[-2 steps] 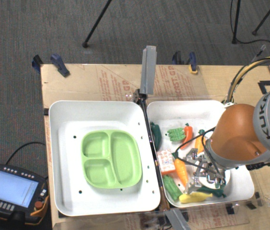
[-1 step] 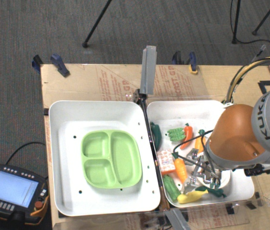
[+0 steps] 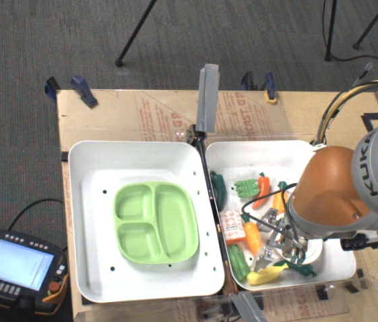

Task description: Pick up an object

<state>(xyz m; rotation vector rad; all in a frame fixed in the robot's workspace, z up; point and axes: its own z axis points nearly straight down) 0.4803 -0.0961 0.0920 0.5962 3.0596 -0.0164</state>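
Down by the yellow banana (image 3: 268,274), the hand (image 3: 274,250) should go slow and straight; I cannot tell if it grips anything.

You are looking down on a cardboard-covered bench (image 3: 142,116) printed with red lettering, standing on dark grey carpet. Two shallow white bins rest on it, touching side by side: the left bin (image 3: 85,213) and the right bin (image 3: 269,154). Blue clamps (image 3: 82,89) grip its far edge.
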